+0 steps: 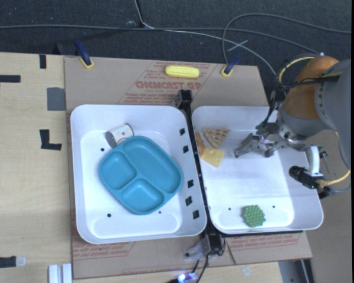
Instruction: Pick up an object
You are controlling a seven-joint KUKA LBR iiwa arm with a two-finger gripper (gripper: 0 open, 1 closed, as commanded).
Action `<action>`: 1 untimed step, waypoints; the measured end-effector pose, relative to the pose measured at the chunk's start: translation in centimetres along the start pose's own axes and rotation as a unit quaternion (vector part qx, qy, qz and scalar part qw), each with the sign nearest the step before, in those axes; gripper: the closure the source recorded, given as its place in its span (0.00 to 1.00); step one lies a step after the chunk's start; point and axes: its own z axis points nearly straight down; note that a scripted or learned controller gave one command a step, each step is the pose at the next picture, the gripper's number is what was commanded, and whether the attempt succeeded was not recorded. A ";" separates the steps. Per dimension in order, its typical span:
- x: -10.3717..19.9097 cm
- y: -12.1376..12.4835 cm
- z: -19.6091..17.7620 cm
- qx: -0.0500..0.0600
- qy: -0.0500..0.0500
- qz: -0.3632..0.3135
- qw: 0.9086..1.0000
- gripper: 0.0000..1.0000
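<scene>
Green ball [253, 215] below seemingly open hand [248, 147]

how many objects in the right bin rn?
3. A waffle-like wedge and a yellow block lie at the right bin's left edge by the divider; a green bumpy ball sits near its front edge. The gripper may hide more.

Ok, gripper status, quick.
Gripper: open, holding nothing, hovering over the right bin beside the waffle piece.
</scene>
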 end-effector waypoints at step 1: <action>0.0 0.1 0.9 -0.003 -0.001 0.000 1.000 0.00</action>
